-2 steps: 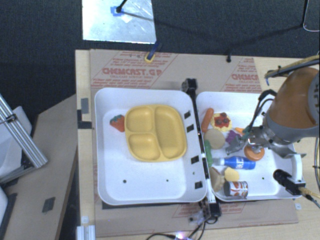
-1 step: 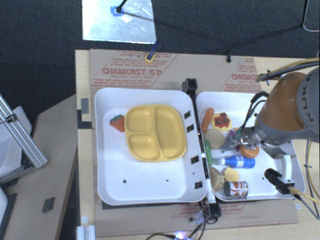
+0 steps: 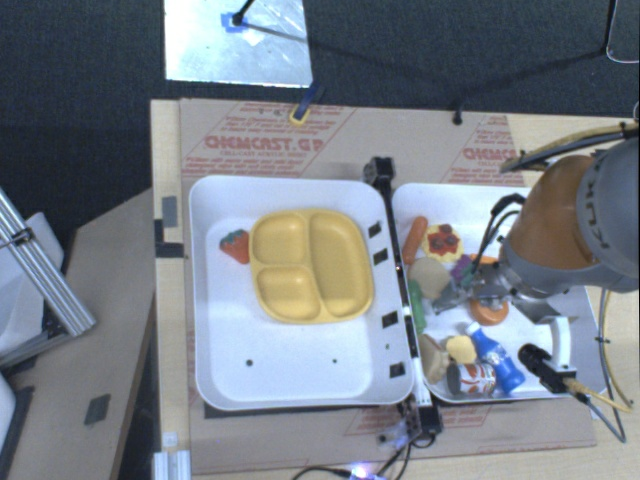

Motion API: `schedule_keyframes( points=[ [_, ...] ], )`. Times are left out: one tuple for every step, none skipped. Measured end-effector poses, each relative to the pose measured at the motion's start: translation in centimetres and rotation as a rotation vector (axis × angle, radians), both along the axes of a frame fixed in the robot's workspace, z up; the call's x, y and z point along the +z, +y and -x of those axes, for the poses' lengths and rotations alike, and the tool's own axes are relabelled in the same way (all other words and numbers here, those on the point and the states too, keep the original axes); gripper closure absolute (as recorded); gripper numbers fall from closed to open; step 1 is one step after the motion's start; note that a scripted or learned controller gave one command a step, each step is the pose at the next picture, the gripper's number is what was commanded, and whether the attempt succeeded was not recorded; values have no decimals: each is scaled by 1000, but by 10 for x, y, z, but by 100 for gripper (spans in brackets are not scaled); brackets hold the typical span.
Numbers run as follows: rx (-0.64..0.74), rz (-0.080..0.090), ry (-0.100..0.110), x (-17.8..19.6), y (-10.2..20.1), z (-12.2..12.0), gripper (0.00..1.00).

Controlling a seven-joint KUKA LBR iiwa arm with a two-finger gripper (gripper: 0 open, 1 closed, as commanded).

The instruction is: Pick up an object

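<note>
Crowding the right bin's (image 3: pixel 585 303) middle, the arm leaves its jaws' grip impossible to tell.

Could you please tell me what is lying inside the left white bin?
The left bin holds a yellow divided tray and a small strawberry toy beside it. Whatever lies under the tray is covered.

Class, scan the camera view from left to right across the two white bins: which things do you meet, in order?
Strawberry → yellow divided tray → carrot → blue bottle → orange band of the arm.
</note>
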State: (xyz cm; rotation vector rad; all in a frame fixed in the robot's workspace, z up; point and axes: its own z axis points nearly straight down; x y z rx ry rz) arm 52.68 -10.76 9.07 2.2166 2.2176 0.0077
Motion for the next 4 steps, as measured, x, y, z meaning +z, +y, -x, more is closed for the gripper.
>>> schedule_keyframes(
  points=[
    [-3, 14, -18, 13, -6, -3, 100],
    [-1, 1, 2, 63, -16, -6, 100],
    [5, 0, 0, 119, -6, -10, 100],
    [4, 0, 4, 134, -6, -11, 100]
  ],
)
